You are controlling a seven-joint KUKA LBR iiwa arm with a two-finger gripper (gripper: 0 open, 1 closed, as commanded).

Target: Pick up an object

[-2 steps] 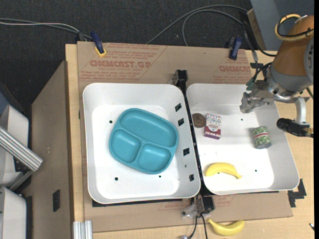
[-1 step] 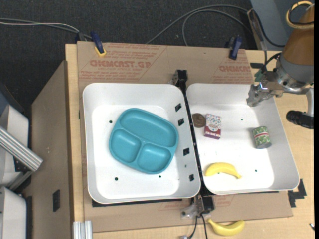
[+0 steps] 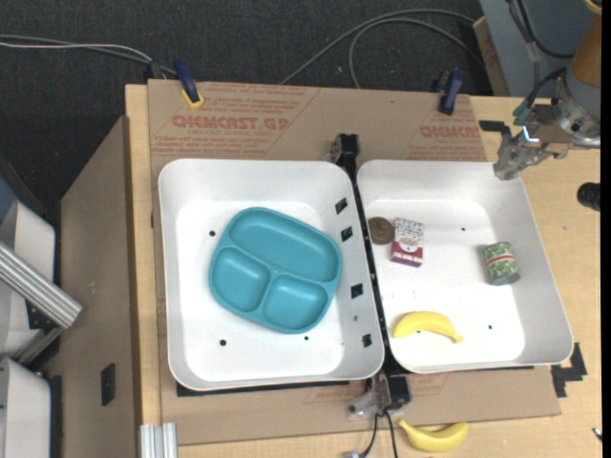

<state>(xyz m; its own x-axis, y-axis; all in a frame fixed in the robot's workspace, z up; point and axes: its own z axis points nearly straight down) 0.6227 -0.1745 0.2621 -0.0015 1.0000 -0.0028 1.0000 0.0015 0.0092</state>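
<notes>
Banana (image 3: 426, 326) looks the easiest pick: it lies flat near the front edge of the right bin (image 3: 544, 346), curve upward toward the middle, with clear floor around it. It is likely a light plastic or foam toy, smooth and a little slippery, so I would close across the thick middle of the curve, fingers set across its short width, not at the tapered tips.

Other candidates share that bin. A small green can (image 3: 499, 262) lies on its side toward the right wall; it is probably stiff and light but liable to roll, so it should be taken across its round body, along the axis. A small red-and-white box (image 3: 408, 242) lies near the left wall, just beside a brown disc (image 3: 381, 230). The box seems stiff and light and would take a pinch across its narrow sides; the disc is flat and low, hard to get fingers under.

In the left bin (image 3: 181, 284) sits a teal divided plate (image 3: 275, 269), wide and rigid, graspable only by its rim.

The gripper (image 3: 511, 160) hangs over the back right corner of the right bin, well apart from every object and holding nothing; I cannot tell how far apart it is set. A second banana (image 3: 437, 435) lies outside the bins at the bench's front edge.
</notes>
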